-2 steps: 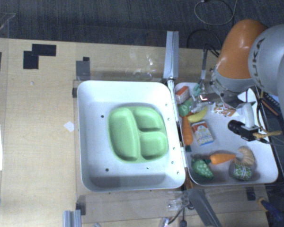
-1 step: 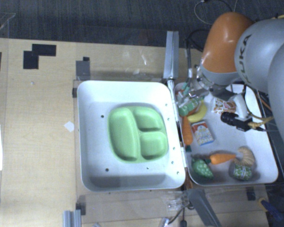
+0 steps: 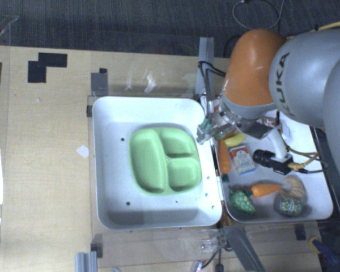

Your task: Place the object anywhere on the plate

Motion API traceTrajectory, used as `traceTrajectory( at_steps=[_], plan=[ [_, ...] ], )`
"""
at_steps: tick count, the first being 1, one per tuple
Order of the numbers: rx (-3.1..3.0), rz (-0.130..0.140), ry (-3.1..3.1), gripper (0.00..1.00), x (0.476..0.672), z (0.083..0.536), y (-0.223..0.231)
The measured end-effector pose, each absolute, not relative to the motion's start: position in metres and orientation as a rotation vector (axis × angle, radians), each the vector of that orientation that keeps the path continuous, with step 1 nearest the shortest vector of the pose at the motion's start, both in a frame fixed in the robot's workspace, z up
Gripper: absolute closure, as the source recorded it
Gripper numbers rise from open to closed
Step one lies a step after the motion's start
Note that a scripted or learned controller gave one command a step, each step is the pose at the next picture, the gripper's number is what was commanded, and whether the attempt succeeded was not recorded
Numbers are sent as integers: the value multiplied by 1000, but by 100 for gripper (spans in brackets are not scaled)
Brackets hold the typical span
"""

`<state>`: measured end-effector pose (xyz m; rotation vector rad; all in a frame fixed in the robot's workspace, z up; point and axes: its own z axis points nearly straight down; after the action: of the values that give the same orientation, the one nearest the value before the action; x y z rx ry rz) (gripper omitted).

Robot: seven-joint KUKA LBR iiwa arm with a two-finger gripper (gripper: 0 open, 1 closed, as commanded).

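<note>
The light green plastic plate (image 3: 153,163) lies flat in the middle of the left white bin (image 3: 110,197). It has round corners and three dips in it: one long dip on the left side and two smaller ones on the right side. All three dips are bare green.

The things to pick from lie in the right white bin (image 3: 323,205), well apart from the plate. A long thin orange stick (image 3: 222,157) lies along the bin's left wall. Just beside it is a small flat box with a picture on it (image 3: 243,159). A small yellow piece (image 3: 234,141) sits above the box, close under the claw. Lower down there is a bumpy dark green bunch (image 3: 242,202), an orange carrot shape (image 3: 266,190), and a round green and grey thing (image 3: 289,207). I cannot tell which of them is the one to move.

The big grey arm (image 3: 314,72) comes in from the right side and bends down over the right bin. Its fat orange band (image 3: 252,67) sits just above the wrist. The claw (image 3: 211,128) points down and to the left, over the wall where the two bins meet, near the plate's top right corner. It is small and partly hidden, so I cannot tell if it is open, closed, or gripping anything.
</note>
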<state>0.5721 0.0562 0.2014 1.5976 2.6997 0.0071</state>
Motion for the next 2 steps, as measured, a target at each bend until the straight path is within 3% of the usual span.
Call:
traceTrajectory(
  at_steps=[1,2],
  plan=[
    [1663,7,2658,100,600,215,44],
    [1863,8,2522,100,661,285,51]
  ],
)
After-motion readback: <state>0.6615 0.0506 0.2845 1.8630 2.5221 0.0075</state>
